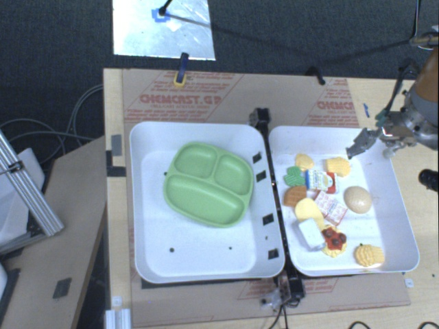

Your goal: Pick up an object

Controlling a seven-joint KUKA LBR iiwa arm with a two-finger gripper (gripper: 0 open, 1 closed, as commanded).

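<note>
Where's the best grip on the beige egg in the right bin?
Across the egg's narrow middle, from straight above. It lies rounded and low, clear of the bin wall on its right; the red-and-white packet crowds its left, so keep the gripper fingers off that side.

Dark carpet [55, 40]; cardboard-topped bench [233, 91]; shiny metal sheet [161, 19].

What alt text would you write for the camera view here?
A robot arm's gripper hovers at the upper right edge of the right bin, which holds a cluster of toy food including a beige egg. The left bin holds a green divided plate.
</note>
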